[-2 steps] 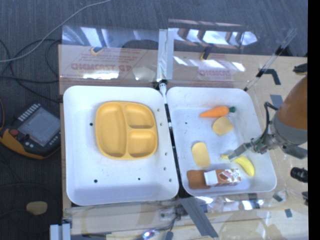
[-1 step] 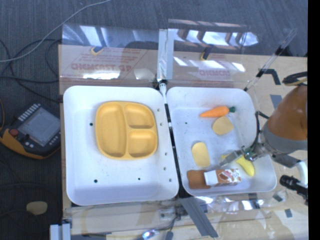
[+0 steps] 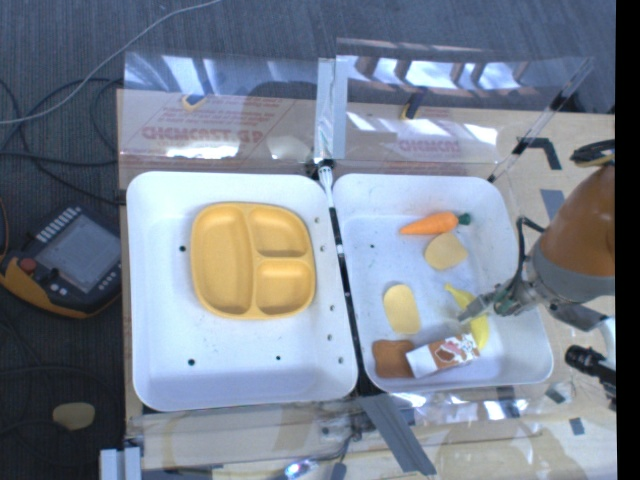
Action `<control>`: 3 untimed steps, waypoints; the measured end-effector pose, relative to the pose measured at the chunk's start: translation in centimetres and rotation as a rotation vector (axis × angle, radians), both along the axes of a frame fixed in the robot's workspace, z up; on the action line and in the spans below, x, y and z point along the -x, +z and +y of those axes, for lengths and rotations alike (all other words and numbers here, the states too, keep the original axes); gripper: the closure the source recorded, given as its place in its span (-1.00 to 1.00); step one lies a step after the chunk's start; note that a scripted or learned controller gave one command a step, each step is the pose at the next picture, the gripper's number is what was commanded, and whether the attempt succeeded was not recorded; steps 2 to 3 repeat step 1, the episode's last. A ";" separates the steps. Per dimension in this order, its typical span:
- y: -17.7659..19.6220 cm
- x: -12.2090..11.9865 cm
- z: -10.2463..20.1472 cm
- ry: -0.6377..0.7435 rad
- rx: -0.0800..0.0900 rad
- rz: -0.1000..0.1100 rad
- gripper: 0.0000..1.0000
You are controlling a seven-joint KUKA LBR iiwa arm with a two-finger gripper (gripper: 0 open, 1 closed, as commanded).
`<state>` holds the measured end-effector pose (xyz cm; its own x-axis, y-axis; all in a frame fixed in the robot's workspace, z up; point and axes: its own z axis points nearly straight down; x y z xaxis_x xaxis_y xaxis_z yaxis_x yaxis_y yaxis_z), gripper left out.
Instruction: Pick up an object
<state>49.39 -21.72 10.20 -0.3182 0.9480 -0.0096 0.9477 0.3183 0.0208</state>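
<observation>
The right bin [image 3: 500,208] holds an orange carrot [image 3: 430,225], a pale yellow round piece [image 3: 446,253], a yellow oval piece [image 3: 402,308], a small yellow banana-like item [image 3: 479,332], a brown block [image 3: 392,356] and a white and red packet [image 3: 452,352]. The grey arm with its orange band [image 3: 590,230] reaches in from the right. My gripper [image 3: 478,308] is low in the right bin, directly over the yellow banana-like item and just above the packet. Nothing is seen lifted off the bin floor.
In the left bin [image 3: 150,298] lies a yellow divided plate [image 3: 252,259]. A clear plastic wall [image 3: 330,108] rises behind both bins. On the floor at the far left lies a handheld pendant [image 3: 60,260].
</observation>
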 end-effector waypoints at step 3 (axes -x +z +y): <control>18.3 0.9 3.7 -0.246 -0.002 0.023 1.00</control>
